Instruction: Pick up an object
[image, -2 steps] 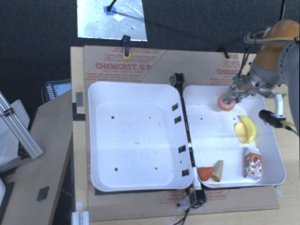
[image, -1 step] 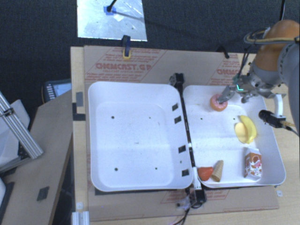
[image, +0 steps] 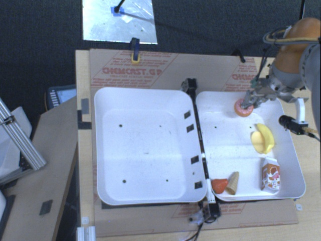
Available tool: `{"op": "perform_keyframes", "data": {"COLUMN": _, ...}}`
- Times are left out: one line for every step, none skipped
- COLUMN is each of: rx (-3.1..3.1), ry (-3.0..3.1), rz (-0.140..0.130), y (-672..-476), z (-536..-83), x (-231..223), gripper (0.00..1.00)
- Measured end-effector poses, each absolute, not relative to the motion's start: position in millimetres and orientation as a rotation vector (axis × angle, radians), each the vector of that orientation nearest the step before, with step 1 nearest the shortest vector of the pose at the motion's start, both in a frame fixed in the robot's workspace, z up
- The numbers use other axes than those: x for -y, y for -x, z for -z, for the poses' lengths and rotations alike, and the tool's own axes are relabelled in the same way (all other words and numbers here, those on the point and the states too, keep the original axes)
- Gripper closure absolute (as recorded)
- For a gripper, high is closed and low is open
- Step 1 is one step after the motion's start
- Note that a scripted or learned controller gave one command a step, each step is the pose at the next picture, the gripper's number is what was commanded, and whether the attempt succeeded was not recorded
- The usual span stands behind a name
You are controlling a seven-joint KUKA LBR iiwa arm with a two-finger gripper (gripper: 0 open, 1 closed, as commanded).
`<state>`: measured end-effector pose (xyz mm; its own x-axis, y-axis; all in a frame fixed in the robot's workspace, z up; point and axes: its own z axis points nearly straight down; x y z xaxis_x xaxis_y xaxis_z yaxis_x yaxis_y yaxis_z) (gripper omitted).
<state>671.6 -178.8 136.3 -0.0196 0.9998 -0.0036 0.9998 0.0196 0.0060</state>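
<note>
A pink ring-shaped donut (image: 243, 110) lies at the far end of the right bin (image: 225, 149). My gripper (image: 250, 101) reaches down from the right and sits right at the donut's upper right edge, touching or nearly touching it. A yellow banana (image: 263, 138) lies near the bin's right wall. A small white and orange carton (image: 270, 176) stands at the near right corner. Along the near wall, a tan cone (image: 232, 183) lies beside a red piece (image: 219, 186).
The left bin (image: 145, 144) sits beside the right one, with a row of black clips (image: 193, 129) along the seam between them. Both rest on a cardboard sheet (image: 135, 69). A yellow clamp (image: 135, 51) stands at the back.
</note>
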Motion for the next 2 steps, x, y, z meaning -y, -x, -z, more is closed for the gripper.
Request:
{"op": "perform_keyframes", "data": {"rx": -2.241, "ry": -2.194, "rz": -0.002, "y": -671.3, "z": -136, "x": 178, "gripper": 0.0}}
{"op": "perform_keyframes", "data": {"rx": -2.241, "ry": -2.188, "rz": -0.004, "y": -672.5, "z": -147, "x": 179, "gripper": 1.0}}
